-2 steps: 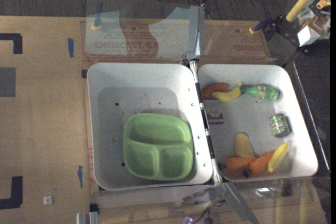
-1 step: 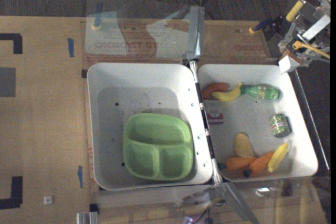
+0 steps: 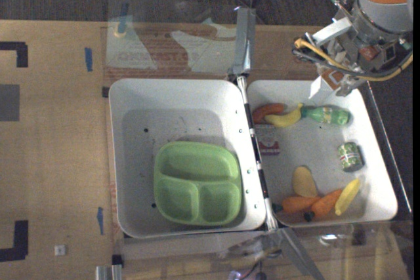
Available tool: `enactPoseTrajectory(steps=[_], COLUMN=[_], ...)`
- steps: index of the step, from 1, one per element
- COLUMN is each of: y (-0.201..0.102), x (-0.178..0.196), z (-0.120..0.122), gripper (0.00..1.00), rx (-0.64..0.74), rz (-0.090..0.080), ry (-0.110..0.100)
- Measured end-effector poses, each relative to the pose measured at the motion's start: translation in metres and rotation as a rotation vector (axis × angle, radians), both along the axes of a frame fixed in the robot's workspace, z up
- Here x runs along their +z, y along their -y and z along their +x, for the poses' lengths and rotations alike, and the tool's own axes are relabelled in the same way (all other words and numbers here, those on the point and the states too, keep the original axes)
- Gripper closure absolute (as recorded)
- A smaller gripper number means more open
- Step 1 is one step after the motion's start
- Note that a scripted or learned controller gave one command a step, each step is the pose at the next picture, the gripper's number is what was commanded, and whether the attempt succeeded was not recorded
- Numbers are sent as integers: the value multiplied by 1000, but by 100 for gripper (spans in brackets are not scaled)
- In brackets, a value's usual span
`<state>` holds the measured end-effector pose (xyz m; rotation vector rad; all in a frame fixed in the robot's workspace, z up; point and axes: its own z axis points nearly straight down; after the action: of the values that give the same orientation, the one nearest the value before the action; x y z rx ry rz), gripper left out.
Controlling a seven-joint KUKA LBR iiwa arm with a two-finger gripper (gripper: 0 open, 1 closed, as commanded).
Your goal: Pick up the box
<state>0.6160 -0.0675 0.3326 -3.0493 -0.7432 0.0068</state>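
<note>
The box [image 3: 268, 143] is small and white with a red label. It lies against the left wall of the right bin [image 3: 380, 160], just below a red sausage. My gripper [image 3: 333, 79] hangs over the bin's far right corner, above the green bottle [image 3: 326, 115] and well to the right of the box. Cables and the wrist housing crowd around its tip.
The right bin also holds a sausage [image 3: 268, 111], a banana [image 3: 285, 118], a green can [image 3: 350, 156], a tan chip [image 3: 304, 181], carrots [image 3: 314, 204] and a yellow piece [image 3: 347, 196]. A green divided tray [image 3: 197, 183] sits in the left bin [image 3: 125, 141].
</note>
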Motion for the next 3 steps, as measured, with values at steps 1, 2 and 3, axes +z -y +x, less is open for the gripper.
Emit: enactPoseTrajectory(steps=[1,2,3], y=[-3,-101,-49], x=[-32,-102,-111], z=[30,-65,-39], gripper=[100,100,100], rx=[182,131,78], rz=[0,0,-1], ry=[1,1,3])
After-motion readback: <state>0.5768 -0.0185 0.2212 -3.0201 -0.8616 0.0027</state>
